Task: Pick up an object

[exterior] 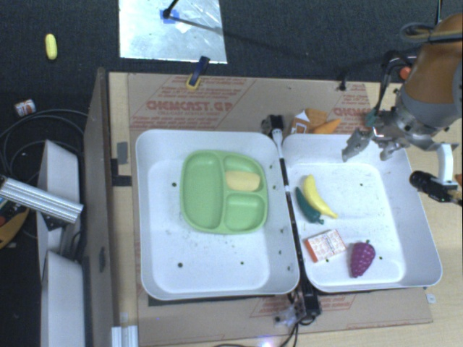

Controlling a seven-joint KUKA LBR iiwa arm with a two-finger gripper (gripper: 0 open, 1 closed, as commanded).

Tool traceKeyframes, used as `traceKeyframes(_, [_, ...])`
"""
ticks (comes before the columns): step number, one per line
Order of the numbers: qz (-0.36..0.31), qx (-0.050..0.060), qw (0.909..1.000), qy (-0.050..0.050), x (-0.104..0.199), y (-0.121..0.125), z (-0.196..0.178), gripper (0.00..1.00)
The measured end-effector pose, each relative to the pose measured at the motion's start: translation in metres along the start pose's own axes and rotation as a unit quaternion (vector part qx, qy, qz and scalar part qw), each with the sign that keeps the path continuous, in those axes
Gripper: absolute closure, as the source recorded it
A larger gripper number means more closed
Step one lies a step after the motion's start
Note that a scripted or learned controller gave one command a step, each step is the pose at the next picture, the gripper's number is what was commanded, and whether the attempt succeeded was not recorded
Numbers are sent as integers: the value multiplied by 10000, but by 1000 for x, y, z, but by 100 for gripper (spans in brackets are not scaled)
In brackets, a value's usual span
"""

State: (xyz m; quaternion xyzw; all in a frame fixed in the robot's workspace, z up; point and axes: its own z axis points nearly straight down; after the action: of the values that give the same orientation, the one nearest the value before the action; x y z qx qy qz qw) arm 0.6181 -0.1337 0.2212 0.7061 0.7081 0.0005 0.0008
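A: Where's the arm rn?

B: Coming in from the right, orange band visible. The jaws (371, 144) sit over the far edge of the right bin (405, 215), w/ nothing between the fingers. They look spread apart, one finger (354, 147) angled toward the bin's far-left corner.

A: What's in that bin?

B: Yellow banana (317, 196) near the left wall, w/ a dark green pepper (307, 207) touching it on the left side. Closer to the camera, a small red-and-white box (325, 245), and just beside it on the right a purple grape bunch (362, 258). All well apart from the jaws.

A: Left bin?

B: Left bin (166, 266) holds a green divided plate (221, 192). A pale yellow block (243, 181) lies in its upper-right compartment.

A: Anything outside the bins?

B: An orange item (325, 126) on the cardboard-covered surface (217, 103) behind the right bin, can't tell what it is. Beyond the surface there's a shiny sheet (171, 20) on the dark floor, plus a small yellow object (51, 46) far left.
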Motion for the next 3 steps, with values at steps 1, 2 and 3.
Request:
traceKeyframes(1, [-28, -7, 10000, 3, 45, 37, 76, 0])
traceKeyframes(2, [-28, -22, 10000, 7, 78, 52, 34, 0])
traceKeyframes(3, [14, 15, 10000, 1, 76, 13, 37, 0])
